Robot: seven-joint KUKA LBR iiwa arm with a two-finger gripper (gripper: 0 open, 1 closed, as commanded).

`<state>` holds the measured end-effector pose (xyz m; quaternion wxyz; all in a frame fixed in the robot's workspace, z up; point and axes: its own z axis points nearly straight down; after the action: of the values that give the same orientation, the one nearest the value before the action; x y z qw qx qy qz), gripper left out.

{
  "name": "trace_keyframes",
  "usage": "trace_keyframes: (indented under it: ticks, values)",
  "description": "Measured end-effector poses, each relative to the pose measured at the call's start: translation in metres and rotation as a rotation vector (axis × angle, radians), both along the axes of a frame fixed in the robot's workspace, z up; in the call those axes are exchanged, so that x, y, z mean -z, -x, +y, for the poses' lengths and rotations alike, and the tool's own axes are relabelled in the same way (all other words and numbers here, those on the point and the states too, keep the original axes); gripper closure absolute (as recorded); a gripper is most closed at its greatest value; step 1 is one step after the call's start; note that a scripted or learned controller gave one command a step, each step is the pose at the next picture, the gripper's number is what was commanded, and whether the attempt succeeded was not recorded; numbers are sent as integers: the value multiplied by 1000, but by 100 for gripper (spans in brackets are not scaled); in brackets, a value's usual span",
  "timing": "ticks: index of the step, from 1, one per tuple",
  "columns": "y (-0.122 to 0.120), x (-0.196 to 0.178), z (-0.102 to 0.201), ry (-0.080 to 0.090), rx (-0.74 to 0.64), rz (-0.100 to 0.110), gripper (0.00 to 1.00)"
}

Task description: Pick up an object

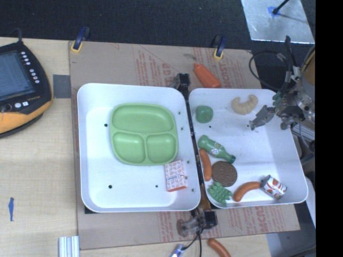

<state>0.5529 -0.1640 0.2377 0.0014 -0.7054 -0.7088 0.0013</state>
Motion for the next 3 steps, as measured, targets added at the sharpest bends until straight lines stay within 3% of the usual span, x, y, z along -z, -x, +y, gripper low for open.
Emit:
trace_keyframes:
  ticks: [1, 2, 3]
  values:
    - [63, 29, 73, 1, -3, 0, 0]
    - [13, 109, -8, 2, 0, 1, 0]
    - [-74, 146, -47, 0, 1, -1, 0]
